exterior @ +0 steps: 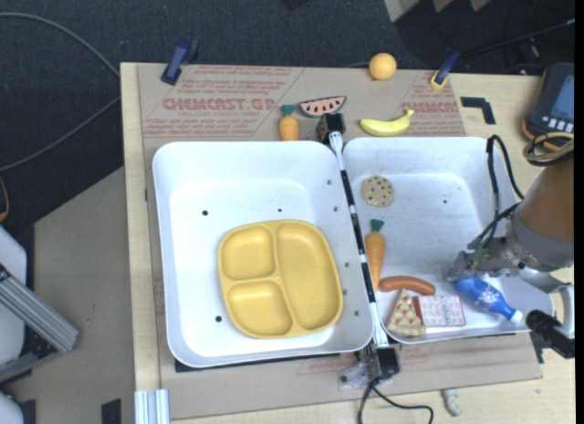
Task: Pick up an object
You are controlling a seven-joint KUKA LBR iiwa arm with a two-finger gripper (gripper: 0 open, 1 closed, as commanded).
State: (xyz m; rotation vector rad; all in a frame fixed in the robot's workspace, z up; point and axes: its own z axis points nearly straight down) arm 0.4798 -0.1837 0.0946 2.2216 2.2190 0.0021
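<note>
At the far left we see the left shallow white plastic bin (182, 231), and in it a yellow three-compartment plastic plate (278, 278) lying flat toward the bin's near right side. Behind the bins, on the brown board, sit a small toy carrot (289, 127), a watermelon slice toy (323, 105), a yellow toy banana (386, 124) and an orange ball (382, 67).

Moving across the black divider strip, we come to the right white bin (429, 162). Near its far left lies a round speckled cookie (377, 191). Below that, close against the divider, an orange toy carrot with a green top (375, 247) lies lengthwise. Nearer us a red sausage (407, 284) rests just above a wedge of toy pizza (405, 314), and beside the wedge lies a flat pink-patterned card (444, 310).

Further right a blue plastic bottle with a white cap (486, 298) lies on its side — tilted toward the near right corner. The two-finger gripper (481, 265) hangs just above the bottle's blue end, perhaps touching it; the metal there is a blur, and we cannot tell how the fingers stand. The grey arm with its orange band (550, 217) rises to the right edge.
</note>
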